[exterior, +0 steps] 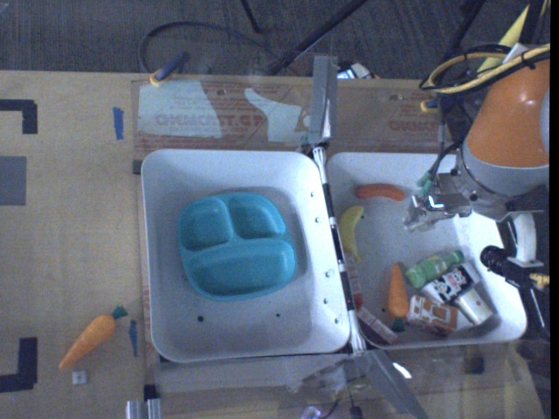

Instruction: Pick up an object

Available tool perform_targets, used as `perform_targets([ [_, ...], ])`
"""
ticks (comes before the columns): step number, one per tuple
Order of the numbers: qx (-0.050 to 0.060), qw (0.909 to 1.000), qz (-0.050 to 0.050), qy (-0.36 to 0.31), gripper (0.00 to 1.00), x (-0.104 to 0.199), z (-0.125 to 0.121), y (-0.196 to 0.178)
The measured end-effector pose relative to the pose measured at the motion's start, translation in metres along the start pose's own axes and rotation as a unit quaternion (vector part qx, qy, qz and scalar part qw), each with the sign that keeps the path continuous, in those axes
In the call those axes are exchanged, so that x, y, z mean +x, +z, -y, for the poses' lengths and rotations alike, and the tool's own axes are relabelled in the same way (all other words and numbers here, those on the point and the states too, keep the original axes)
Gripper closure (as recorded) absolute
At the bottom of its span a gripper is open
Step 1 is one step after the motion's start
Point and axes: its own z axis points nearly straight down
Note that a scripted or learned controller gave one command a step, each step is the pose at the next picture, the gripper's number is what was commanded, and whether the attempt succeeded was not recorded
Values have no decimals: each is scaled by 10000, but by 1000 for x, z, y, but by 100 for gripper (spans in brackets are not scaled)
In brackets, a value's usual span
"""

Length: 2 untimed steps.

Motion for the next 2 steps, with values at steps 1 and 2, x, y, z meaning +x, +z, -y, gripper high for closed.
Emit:
perform_targets([
  [1, -2, 10000, -5, 83, 100, 58, -11, -35],
  [2, -3, 9998, -3, 199, 100, 148, -22, -37],
])
